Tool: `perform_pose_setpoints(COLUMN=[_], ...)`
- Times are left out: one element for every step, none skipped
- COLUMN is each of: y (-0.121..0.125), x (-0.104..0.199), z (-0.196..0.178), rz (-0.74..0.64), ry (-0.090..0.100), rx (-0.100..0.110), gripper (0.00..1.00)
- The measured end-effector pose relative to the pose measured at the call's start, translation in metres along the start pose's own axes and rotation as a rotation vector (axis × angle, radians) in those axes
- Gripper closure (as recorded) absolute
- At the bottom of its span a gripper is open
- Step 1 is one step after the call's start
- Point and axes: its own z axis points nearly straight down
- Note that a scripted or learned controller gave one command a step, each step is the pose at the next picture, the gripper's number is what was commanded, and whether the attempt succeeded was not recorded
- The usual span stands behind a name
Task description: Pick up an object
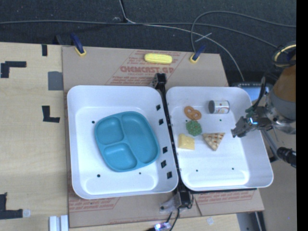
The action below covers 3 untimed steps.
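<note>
1. 5 small objects are being seen inside the right bin [250, 174], which is being taken here as the landmark for every place.
2. A brown pretzel [192, 113] is being shown in the bin's upper left part, a looped shape with its long axis running from upper left to lower right.
3. A green, knobbly, round piece [194, 127] is being shown just below the pretzel; no clear long axis is being shown by it.
4. A pale yellow square block [186, 142] is being shown just below the green piece, near the bin's left wall.
5. A tan pizza slice [213, 140] is being shown near the bin's middle, its narrow tip being pointed down and its wide edge being turned upward.
6. A small can [219, 107], silver with a dark end, is being shown lying on its side in the bin's upper middle, its long axis running left to right and its dark end facing left.
7. The gripper [239, 130] is being held over the bin's right side, apart from all 5 objects; nothing is being pinched, and whether its fingers are spread cannot be told.
8. A blue divided plate [126, 140] is being shown in the left bin [77, 177], just beside the right bin.
</note>
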Motion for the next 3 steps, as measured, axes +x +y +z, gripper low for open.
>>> perform_pose_setpoints(y=[0.002,-0.001,0.002], x=[0.053,0.108,0.165], z=[-0.011,-0.001,0.009], rz=[-0.005,-0.004,-0.005], ry=[0.002,0.002,0.002], rx=[0.001,0.004,0.004], gripper=[1.0,1.0,1.0])
